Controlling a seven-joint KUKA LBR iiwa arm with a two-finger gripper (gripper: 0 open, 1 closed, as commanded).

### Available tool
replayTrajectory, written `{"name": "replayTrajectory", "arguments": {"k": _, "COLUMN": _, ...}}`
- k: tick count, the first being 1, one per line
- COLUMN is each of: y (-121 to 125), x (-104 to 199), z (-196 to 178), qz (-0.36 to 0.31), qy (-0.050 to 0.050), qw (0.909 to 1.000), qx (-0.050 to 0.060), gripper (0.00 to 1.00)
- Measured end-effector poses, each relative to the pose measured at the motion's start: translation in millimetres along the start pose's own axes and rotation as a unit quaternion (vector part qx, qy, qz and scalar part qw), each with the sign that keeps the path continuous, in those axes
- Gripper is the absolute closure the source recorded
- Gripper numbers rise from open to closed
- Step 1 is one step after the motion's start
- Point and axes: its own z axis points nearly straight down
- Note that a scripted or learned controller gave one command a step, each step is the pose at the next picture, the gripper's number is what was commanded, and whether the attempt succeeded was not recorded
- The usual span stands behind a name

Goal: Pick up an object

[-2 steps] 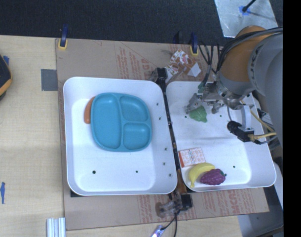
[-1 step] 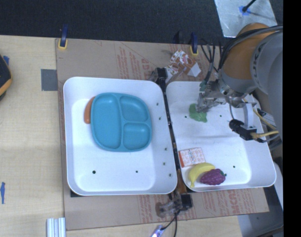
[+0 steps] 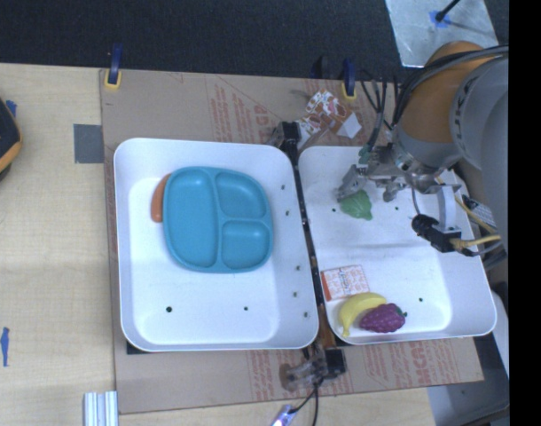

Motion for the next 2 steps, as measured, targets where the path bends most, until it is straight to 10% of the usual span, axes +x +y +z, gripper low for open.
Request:
{"name": "replayTrajectory", "arguments": {"k": 1, "y": 0.2, "x": -1.1, "z": -10.5, "qz": 0.000, "qy": 0.000, "qw": 1.0000, "qx": 0.000, "gripper": 1.00}}
{"name": "replayTrajectory", "arguments": {"k": 2, "y": 0.1, "x": -1.0, "z": -10.4, "qz": 0.000, "qy": 0.000, "qw": 1.0000, "qx": 0.000, "gripper": 0.00}}
